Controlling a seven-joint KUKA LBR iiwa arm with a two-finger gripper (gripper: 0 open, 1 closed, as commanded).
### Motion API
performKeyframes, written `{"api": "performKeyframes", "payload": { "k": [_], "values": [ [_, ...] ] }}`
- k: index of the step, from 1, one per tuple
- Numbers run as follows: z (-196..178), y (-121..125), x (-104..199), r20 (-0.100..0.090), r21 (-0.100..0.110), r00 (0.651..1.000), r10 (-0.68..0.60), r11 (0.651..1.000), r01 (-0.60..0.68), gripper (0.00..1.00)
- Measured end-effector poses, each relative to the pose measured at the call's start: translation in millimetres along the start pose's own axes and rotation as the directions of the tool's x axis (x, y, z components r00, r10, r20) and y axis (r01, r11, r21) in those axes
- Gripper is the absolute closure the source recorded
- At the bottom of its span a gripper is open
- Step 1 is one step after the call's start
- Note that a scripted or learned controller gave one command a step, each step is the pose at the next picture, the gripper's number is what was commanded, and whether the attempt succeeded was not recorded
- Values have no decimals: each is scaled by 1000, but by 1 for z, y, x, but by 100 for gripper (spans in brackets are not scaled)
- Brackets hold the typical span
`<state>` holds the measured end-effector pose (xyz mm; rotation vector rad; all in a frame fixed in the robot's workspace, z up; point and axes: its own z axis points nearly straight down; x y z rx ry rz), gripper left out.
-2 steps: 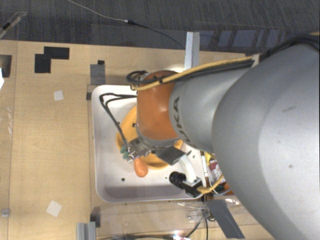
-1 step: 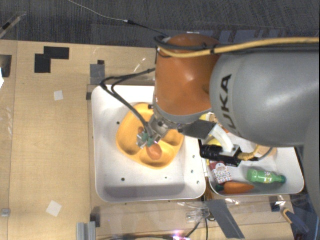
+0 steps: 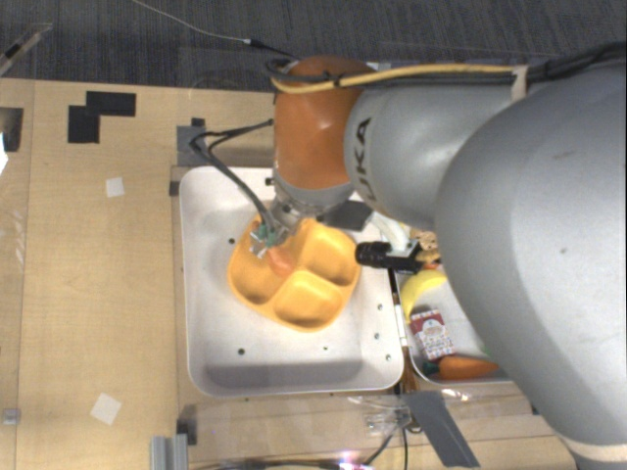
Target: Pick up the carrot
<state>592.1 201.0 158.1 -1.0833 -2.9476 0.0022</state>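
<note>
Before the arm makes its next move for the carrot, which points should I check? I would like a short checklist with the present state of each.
1. Carrot located: ok, it lies in the right bin, near the front edge.
2. Gripper over the carrot: not ok, it is over the yellow divided tray in the left bin.
3. Carrot between the fingers: not ok.
4. Finger opening: cannot tell.
5. Room around the carrot: not ok, a small red-labelled package lies close beside it.

Two white bins (image 3: 201,262), one yellow divided tray (image 3: 304,297), one carrot (image 3: 468,367), one banana (image 3: 423,288).
</note>
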Motion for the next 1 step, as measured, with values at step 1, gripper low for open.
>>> {"api": "performKeyframes", "payload": {
  "k": [1],
  "values": [
    [-22, 57, -20, 9, -10, 968, -251, 968, 252, 100]
  ]
}}
